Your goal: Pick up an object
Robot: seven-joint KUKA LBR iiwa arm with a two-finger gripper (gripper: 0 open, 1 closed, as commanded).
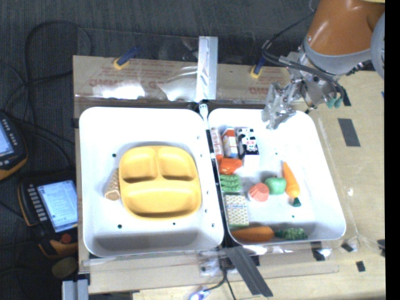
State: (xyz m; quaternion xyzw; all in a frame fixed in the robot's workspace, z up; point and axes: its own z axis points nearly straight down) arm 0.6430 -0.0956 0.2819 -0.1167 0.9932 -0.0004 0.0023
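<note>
My gripper (279, 110) hangs over the back edge of the right bin (325, 167), open, with nothing between its fingers. Below it and to the left, small cartons (240, 144) lie against the bin's left wall. Further forward are a red piece (230, 165), a green ridged piece (229, 182), a checked waffle (236, 210), a pink round fruit (259, 192), a green apple (275, 184) and a carrot (290, 181). An orange sausage-like piece (253, 233) and a dark green sprig (291, 233) lie at the front wall.
The left bin (94, 142) holds a yellow divided tray (159, 180) with a tan cone (112, 185) at its left side. A metal divider (207, 61) rises behind the seam between the bins. Cables and devices lie on the floor at left.
</note>
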